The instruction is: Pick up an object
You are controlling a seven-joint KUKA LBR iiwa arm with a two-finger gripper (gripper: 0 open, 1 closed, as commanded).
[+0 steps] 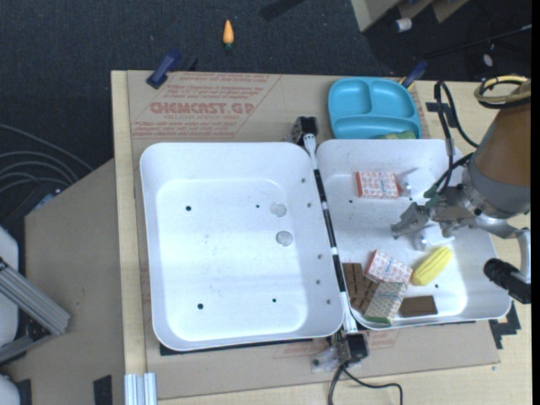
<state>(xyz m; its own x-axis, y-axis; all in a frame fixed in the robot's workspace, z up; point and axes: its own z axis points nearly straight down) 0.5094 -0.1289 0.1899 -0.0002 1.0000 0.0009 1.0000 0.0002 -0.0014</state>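
**Tool low over the right bin, nothing seen in its grip**

The grey arm (506,163) reaches in from the right, and its tool (415,226) hangs low over the middle of the right bin (371,154). Its fingers (406,224) are spread partly apart, with no object visible between them.

The objects lie in that bin. A small red-and-white patterned packet (376,184) sits toward the far side, up and left of the tool. A yellow corn-like piece (431,264) lies just beside the tool on its near side. Along the near edge are a second patterned packet (389,267), a brown chocolate-like bar (358,285) and a flat brown piece (418,305).

The left bin (236,243) sits alongside. A blue divided tray (374,106) rests on the desk (211,99) behind the right bin.
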